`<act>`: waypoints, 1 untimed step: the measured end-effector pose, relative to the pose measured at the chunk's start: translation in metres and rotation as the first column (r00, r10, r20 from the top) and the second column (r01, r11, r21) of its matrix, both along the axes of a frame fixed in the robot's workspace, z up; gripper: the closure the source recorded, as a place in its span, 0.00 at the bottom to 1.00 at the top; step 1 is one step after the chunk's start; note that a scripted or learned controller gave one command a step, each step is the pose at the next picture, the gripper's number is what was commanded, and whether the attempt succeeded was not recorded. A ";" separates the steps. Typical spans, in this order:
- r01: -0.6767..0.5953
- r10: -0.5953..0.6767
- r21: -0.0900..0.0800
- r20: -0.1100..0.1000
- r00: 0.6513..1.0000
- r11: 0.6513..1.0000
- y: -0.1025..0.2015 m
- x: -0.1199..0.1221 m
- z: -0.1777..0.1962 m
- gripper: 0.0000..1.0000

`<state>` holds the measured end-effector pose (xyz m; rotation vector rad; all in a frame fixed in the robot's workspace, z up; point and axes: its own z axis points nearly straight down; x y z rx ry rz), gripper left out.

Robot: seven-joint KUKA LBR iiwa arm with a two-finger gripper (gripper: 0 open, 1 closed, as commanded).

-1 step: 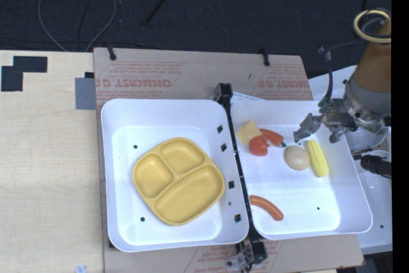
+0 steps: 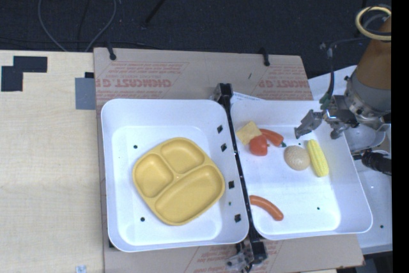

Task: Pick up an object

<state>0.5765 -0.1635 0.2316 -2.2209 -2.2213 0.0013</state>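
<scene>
**Gripper hangs over the right bin's upper edge, nothing between its fingers**

While I watch from the overhead camera, the arm (image 2: 374, 67) comes in from 3 o'clock and the gripper (image 2: 323, 124) sits above the right bin (image 2: 358, 220) near its 2 o'clock corner. I read its two dark fingers as spread apart, one tip (image 2: 305, 126) reaching toward 9 o'clock, and I see nothing held between them.

Below it, toward 6 o'clock, a corn cob (image 2: 317, 158) lies lengthwise, touching a pale egg-shaped piece (image 2: 296, 158) at its 9 o'clock side. Further toward 9 o'clock I see a yellow wedge (image 2: 248, 132), a red tomato-like piece (image 2: 258, 146) and a small red-orange piece (image 2: 271, 137) bunched close together. A sausage (image 2: 266, 207) lies apart from these, toward the bin's 7 o'clock side.

A yellow divided plate (image 2: 178, 180) rests in the left bin (image 2: 118, 124).
</scene>
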 end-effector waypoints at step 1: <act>0.000 0.000 0.002 -0.007 1.000 1.000 0.003 0.003 -0.064 0.00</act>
